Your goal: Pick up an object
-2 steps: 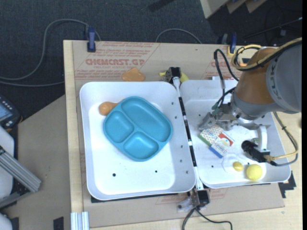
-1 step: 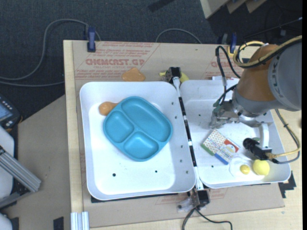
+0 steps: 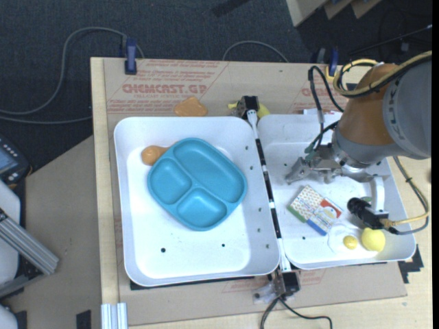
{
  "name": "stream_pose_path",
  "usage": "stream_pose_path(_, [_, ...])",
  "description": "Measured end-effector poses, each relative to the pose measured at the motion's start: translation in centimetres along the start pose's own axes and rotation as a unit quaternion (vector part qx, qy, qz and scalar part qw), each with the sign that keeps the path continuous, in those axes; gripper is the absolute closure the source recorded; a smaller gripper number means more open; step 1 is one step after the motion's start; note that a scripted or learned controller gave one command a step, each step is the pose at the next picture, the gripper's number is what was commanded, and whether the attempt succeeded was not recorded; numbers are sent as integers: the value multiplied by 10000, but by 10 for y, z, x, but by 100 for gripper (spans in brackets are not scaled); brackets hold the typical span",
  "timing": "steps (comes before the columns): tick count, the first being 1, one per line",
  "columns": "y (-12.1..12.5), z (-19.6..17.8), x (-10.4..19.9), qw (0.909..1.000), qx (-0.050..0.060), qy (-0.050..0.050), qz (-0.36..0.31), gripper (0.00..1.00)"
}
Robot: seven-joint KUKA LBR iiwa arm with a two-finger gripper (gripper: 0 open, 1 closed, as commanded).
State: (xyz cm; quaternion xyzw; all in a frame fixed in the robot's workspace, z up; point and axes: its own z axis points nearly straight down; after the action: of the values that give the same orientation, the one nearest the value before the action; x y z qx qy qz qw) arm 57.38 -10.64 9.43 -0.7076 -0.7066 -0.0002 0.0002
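- Claw (image 3: 312,171) hung low over the upper-mid part of the right bin (image 3: 302,132), arm reaching in from the right. Couldn't tell if it was wide or narrow, since the metal parts at the tip ran together from this angle. Nothing seen held in it.
- Nearest candidate was a small printed packet (image 3: 314,210), lying flat on the bin floor just below the claw in view. It was apart from the claw and turned on a diagonal.
- Judgement: packet prob. light, thin and fairly stiff, like card. Lying flat, it gave little edge to catch. Best bet would be across its short width, claw straight down and lined up w/ the diagonal. Too shallow a grip and it'd likely skid on the smooth white floor.
- Same bin also had a yellow ball (image 3: 374,239) near the lower right corner, w/ a smaller yellow bit (image 3: 350,242) just beside it on something pale I couldn't ID. Ball prob. light and apt to roll, so grip across the middle. It sat close to the bin wall, so less room there.
- Left bin (image 3: 140,218) held a blue divided plate (image 3: 197,182). An orange thing (image 3: 151,154) poked out at its upper-left edge; couldn't tell if it was touching or under the rim. Plate prob. rigid, slick plastic and too broad to span, so only the rim would do.
- Another orange piece (image 3: 190,107) sat on the surface (image 3: 103,184) outside the bins, above the left one.
- Task not yet done: no obj. lifted.
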Motion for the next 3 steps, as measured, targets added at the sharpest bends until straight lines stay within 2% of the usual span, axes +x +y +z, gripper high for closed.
stream_pose_path(1, [-26, 10, 10, 10000, 19, 5, 0, 0])
stream_pose_path(2, [-25, 0, 10, 10000, -3, -1, 1, 100])
stream_pose_path(3, [-25, 0, 10, 10000, 1, 1, 0, 0])
